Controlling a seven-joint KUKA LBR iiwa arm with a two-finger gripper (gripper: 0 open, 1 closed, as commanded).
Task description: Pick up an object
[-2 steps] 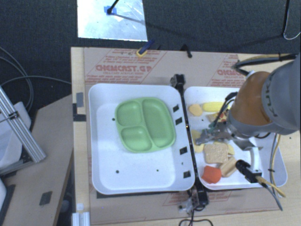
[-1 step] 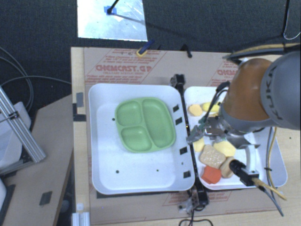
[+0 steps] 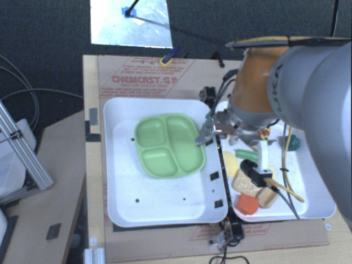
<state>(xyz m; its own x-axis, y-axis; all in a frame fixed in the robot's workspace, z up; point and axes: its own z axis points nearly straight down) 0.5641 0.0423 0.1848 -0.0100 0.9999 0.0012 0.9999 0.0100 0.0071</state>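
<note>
A light green divided plate (image 3: 168, 146) lies flat in the left bin (image 3: 159, 205). My gripper (image 3: 205, 135) hangs over the plate's right rim, close to the wall between the two bins, and the grey arm with its orange band comes in above the right bin (image 3: 318, 202). The right bin holds an orange block (image 3: 247, 204), a tan cracker-like piece (image 3: 244, 184), a brown lump (image 3: 268, 197), a yellow item (image 3: 230, 163) and a teal item (image 3: 295, 142). The arm hides much of that bin. I see nothing held in the gripper.
The bins rest on a cardboard sheet (image 3: 148, 78) on the bench. A shiny square panel (image 3: 131, 15) lies behind it. An aluminium frame (image 3: 22, 153) and cables stand at the left. White floor shows in the left bin's front half.
</note>
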